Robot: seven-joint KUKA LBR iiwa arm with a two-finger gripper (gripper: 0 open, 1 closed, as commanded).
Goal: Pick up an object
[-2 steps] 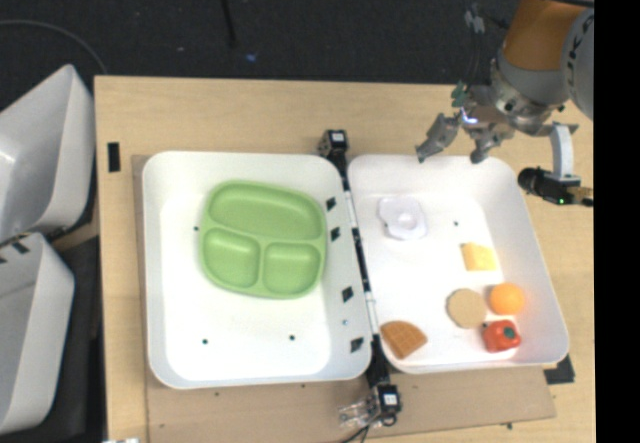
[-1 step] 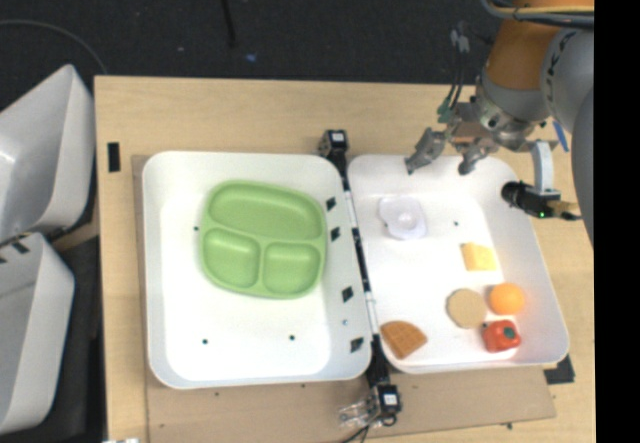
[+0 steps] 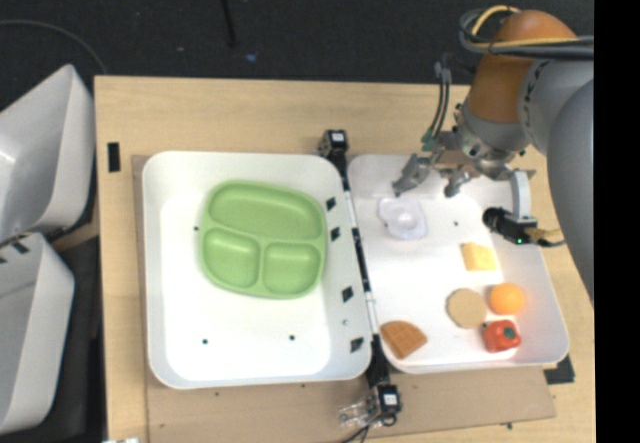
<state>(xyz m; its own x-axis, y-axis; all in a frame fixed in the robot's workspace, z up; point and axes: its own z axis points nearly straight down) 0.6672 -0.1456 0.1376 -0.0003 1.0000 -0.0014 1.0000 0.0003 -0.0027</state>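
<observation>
Above the right bin (image 3: 440, 356), a grey arm's gripper (image 3: 432, 177), fingers spread wide and holding nothing, poised over a small clear cup (image 3: 402, 219) just below, probably lined up for a grasp. In the left bin (image 3: 160, 331), a green divided plate (image 3: 264, 239).

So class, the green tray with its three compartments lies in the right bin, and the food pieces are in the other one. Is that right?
Not quite. The camera view shows the green tray in the left bin; the food pieces, such as the orange, are in the right bin.
</observation>
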